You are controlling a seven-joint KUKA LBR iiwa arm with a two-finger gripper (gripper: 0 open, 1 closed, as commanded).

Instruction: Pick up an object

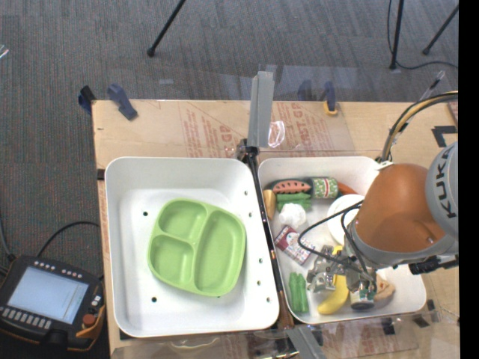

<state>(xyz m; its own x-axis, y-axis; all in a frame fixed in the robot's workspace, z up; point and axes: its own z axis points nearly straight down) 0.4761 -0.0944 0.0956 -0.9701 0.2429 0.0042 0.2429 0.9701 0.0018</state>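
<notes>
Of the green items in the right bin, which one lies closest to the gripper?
The small green pod by the bin's front-left wall, just left of the gripper. The other green item lies further back, under the watermelon slice.

The arm's orange band (pixel 397 208) covers much of the right bin (pixel 352 164), hiding most of a white plate (pixel 343 209) there. The gripper (pixel 340 279), at lower right of the frame, sits over a banana (pixel 334 299), so only the banana's lower end shows; its fingers are too cluttered to read. A small packet (pixel 290 242) carries print too small to tell. The arm is cut off by the frame's right side.
</notes>
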